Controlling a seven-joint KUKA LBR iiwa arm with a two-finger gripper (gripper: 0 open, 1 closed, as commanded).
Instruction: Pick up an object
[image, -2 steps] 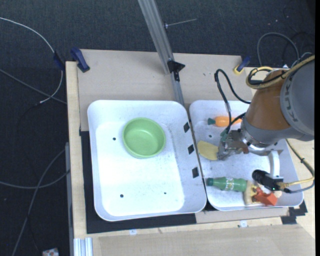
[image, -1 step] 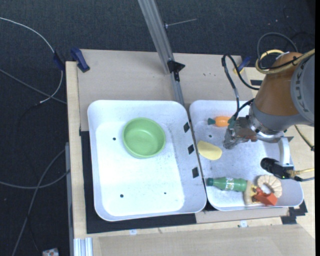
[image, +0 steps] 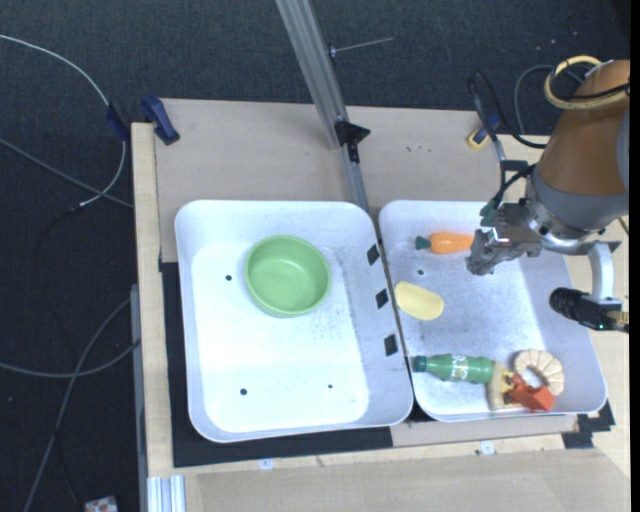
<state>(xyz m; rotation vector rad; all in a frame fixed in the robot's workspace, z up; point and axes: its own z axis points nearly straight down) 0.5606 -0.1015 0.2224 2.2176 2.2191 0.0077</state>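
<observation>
Nothing looks lifted yet: the end effector (image: 484, 254) sits low in the right bin (image: 560, 340), just beside the orange carrot (image: 447, 241), and whether it is spread or closed I cannot tell. That bin also holds a yellow piece (image: 419, 300), a green bottle (image: 458, 368) and a shrimp-like toy (image: 532, 378). The left bin (image: 210, 380) holds a green bowl (image: 288, 275). The whole pick seems left to do

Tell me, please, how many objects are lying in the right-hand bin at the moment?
4: a carrot at the far end beside the tool, a yellow piece mid-bin, a green bottle at the near edge, and a shrimp-like toy in the near right corner. The arm might hide something.
</observation>
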